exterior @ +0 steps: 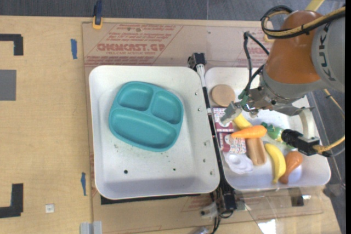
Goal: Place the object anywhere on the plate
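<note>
A teal plate [146, 115] with three compartments lies in the left white bin [109, 172], with nothing on it. My gripper [238, 109] hangs low over the left part of the right bin [318, 172], below the orange wrist band. It sits just above a small yellow piece [241, 120] and an orange carrot [249, 132]. I cannot make out whether anything is in its grasp.
The right bin also holds a round tan disc [222, 95], a brown sausage-like roll [255, 152], a yellow banana [277, 161], an orange drumstick [294, 160], a pink-and-white packet [227, 134] and a green item [274, 132]. A black divider [207, 101] runs between the bins.
</note>
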Action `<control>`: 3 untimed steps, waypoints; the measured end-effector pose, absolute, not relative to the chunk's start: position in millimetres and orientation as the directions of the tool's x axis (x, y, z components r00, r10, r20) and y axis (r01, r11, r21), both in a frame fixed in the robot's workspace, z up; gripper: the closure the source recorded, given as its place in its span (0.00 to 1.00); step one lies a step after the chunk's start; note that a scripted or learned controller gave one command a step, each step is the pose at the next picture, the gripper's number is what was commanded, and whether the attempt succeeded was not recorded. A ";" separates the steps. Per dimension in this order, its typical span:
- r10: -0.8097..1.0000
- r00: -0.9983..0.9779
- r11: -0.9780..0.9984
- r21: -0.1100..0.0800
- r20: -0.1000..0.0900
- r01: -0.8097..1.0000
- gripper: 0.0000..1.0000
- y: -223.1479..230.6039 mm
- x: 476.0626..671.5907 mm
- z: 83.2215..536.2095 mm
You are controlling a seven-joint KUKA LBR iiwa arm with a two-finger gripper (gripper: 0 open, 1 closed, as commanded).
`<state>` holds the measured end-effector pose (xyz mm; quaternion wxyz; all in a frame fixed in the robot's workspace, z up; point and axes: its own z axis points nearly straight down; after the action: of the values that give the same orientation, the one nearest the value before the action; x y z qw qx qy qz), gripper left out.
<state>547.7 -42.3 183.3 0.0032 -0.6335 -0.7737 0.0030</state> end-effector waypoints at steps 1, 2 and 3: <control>0.958 -0.286 0.287 -0.007 0.003 0.958 0.00 -30.0 500.8 185.7; 0.870 -0.492 0.492 -0.006 0.005 0.870 0.00 17.4 481.4 182.0; 0.872 -0.489 0.489 -0.005 0.004 0.872 1.00 17.0 483.3 189.6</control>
<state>483.3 17.0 189.6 0.0031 -0.5055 -0.8628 0.0011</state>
